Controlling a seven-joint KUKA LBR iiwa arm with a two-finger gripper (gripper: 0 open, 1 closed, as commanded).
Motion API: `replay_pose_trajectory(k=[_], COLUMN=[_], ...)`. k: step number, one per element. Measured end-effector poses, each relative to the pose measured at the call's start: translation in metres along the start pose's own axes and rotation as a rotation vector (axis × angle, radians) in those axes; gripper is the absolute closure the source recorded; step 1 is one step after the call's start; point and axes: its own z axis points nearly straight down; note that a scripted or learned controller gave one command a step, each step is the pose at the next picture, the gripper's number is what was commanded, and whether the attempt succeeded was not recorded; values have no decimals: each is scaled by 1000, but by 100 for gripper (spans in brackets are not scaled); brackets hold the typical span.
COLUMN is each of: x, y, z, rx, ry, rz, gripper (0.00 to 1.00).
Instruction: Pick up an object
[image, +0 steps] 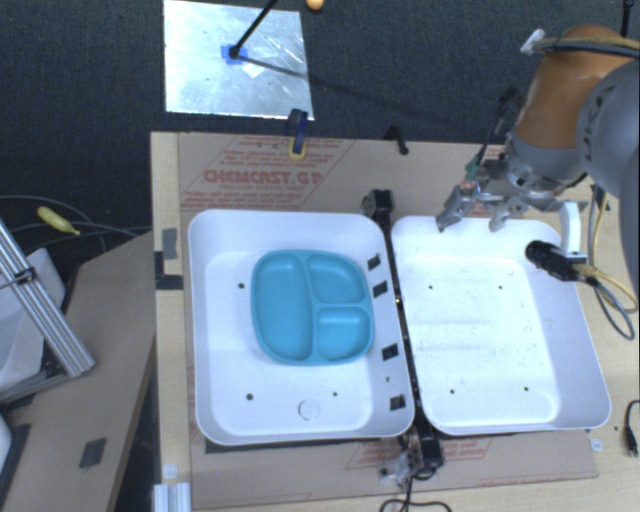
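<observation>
A blue divided plate (310, 306) lies flat in the middle of the left white bin (215, 300). My gripper (472, 214) hangs over the far edge of the right white bin (560, 350), well to the right of the plate and apart from it. Its two fingers are spread, with nothing between them. The grey arm with its orange band (560, 95) reaches in from the upper right.
Black clips (380, 203) sit along the seam between the two bins. A small clear disc (309, 408) lies near the left bin's front edge. A metal sheet (238, 55) lies behind the bench, and a black cable fitting (550, 258) hangs beside the wrist.
</observation>
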Motion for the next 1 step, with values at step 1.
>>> replay_pose_trajectory(k=[1], x=[19], y=[-107], z=[-55], rx=[2], ry=[3], rz=[2], gripper=[0])
